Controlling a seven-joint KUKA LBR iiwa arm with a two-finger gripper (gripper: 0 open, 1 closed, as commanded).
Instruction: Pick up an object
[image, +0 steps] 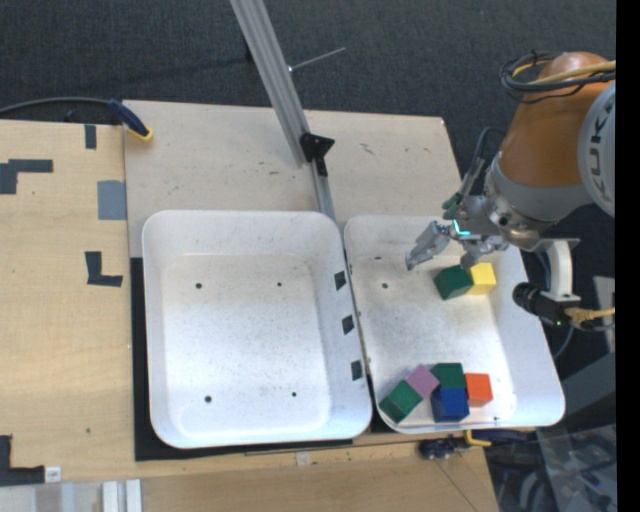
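Seven blocks lie in the right bin (520, 330), and none of them is in the hand (425, 250) as far as the view shows. A green block (453, 282) and a yellow block (483, 276) sit touching each other near the bin's far right part, just beside and below the hand. Five more are bunched against the near rim: another green one (401, 400), a pink one (422, 380), a dark green one (449, 375), a blue one (450, 402) and an orange one (479, 388).

The arm (555, 130) reaches in from the right, with the hand low over the right bin's far end and its grey fingers pointing toward the bin's middle. At this size and angle I cannot tell whether the fingers are apart or together; nothing coloured shows between them. The left bin (160, 250) has only its speckled floor to show.

My judgement is that the task is at an early stage: no block is lifted and every one rests on the bin floor. What is left is nearly the whole job, namely to line up on one block, close on it and raise it clear. The green and yellow pair are the nearest candidates, but their contact may make a clean grip on either one harder.
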